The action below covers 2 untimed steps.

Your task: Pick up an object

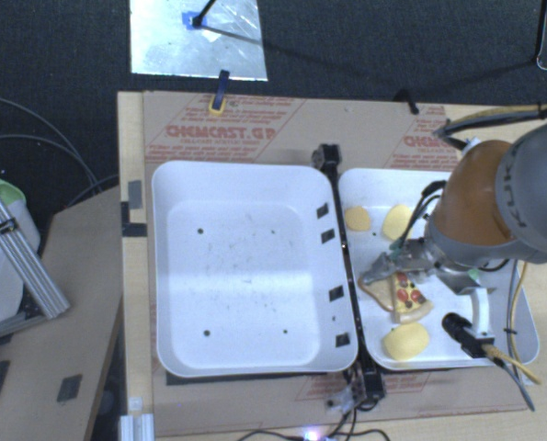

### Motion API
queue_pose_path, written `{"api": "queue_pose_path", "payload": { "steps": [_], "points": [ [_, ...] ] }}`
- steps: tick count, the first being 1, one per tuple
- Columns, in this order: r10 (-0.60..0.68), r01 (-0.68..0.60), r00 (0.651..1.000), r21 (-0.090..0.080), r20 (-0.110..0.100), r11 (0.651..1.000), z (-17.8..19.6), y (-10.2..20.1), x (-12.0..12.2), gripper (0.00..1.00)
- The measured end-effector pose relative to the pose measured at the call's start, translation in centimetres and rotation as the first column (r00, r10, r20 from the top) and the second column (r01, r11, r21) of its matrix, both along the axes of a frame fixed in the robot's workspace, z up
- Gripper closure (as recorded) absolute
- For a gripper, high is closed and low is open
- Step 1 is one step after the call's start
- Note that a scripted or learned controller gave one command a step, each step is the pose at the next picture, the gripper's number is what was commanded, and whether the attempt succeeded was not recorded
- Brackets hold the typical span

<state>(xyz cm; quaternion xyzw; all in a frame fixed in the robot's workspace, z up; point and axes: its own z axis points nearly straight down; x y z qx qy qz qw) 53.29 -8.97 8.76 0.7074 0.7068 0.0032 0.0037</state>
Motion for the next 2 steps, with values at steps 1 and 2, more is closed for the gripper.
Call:
{"api": "queue_pose_path", "payload": {
  "steps": [1, 2],
  "points": [
    [-0.001, 0.001, 1.0, 0.0, 0.002, 1.0, 0.0, 0.0, -4.4, 0.0],
    [0.013, -0.013, 1.0, 0.003, 0.002, 1.0, 10.3, 7.0, -4.4, 0.0]
  ]
}}
